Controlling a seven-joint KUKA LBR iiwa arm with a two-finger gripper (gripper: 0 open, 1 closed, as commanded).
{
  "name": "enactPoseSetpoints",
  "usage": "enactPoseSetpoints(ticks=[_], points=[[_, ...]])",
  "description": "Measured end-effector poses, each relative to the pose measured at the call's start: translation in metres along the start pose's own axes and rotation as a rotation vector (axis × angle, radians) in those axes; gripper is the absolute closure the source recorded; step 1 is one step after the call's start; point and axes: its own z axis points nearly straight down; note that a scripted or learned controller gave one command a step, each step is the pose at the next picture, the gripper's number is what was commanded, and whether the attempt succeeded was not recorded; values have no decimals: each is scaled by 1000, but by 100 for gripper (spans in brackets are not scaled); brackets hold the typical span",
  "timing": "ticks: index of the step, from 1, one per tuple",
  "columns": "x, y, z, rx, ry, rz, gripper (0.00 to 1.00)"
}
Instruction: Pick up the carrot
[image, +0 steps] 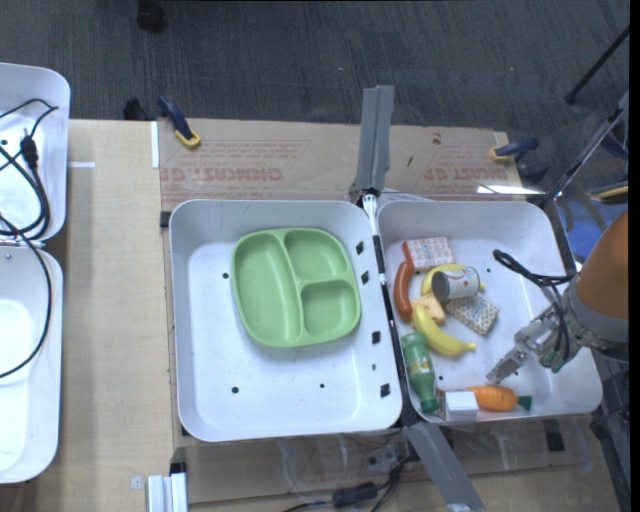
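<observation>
The carrot (497, 399), orange with a small green tip on its right end, lies along the front wall of the right bin (560, 235). My gripper (508, 367) hangs just above and slightly behind it, coming in from the right under the orange-banded wrist. Nothing shows in its grasp, and the carrot rests on the bin floor.
Just left of the carrot is a small white box (460, 405), then a green bottle (418, 368). Behind are a banana (440, 335), a sausage (403, 290), a can (460, 283), a cracker block (472, 315) and a red-white packet (428, 252). The left bin holds a green divided plate (297, 287).
</observation>
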Motion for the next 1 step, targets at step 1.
enactPoseSetpoints(ticks=[1], points=[[27,30,-3,-6,-14,-381,0]])
